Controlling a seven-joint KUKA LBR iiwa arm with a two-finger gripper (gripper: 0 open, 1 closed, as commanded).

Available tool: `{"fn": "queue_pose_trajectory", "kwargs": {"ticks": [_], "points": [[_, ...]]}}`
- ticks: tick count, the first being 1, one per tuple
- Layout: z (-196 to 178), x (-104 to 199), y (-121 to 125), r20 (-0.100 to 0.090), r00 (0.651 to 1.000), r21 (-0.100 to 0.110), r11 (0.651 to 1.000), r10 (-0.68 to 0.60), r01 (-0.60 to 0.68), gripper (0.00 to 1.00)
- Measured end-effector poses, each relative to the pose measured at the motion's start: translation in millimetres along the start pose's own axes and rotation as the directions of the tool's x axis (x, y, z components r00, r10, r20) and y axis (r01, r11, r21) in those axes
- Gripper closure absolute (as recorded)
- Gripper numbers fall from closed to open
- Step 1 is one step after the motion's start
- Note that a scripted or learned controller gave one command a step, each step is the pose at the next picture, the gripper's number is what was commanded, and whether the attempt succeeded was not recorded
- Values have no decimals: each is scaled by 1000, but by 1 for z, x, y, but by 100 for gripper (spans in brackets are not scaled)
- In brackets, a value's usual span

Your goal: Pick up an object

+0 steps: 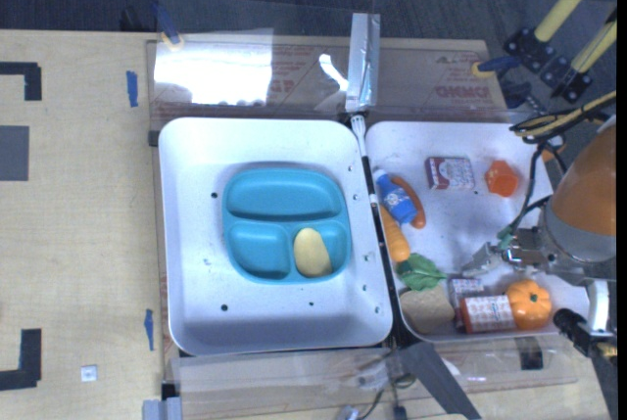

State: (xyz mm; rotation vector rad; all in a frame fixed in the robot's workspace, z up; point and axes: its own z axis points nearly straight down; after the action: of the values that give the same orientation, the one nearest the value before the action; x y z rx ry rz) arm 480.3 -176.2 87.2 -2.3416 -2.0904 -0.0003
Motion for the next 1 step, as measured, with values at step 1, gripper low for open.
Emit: {"fn": "queue_pose_trajectory", "kwargs": {"ticks": [1], "points": [[1,1,78,3,999,-9,999,32,-32,0]]}}
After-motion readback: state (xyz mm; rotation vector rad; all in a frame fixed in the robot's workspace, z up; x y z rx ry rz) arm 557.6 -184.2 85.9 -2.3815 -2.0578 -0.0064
